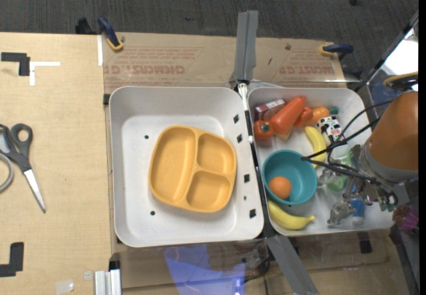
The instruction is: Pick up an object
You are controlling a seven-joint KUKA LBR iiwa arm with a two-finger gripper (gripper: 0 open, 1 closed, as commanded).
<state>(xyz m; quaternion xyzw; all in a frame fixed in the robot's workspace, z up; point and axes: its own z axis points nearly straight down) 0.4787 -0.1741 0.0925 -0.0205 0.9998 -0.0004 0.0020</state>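
The right bin (303,92) holds a teal bowl (305,162) with a small orange (281,187) inside it. One banana (290,218) lies under the bowl's near edge and another banana (317,141) lies beside its far right. Along the far wall sit an orange carrot-like piece (287,114), a red tomato (263,130), a dark red packet (269,106) and a black-and-white cow toy (331,128). My gripper (346,208) hangs low in the bin's near right corner, right of the bowl, over small green and blue items (337,182). Cables cross in front of it.
The left bin (125,154) carries a yellow divided plate (193,168). Scissors (24,162) lie on the wooden bench at far left. Blue clamps (110,33) (337,49) hold the cardboard behind the bins. My arm's orange band (399,130) overhangs the right bin's right edge.
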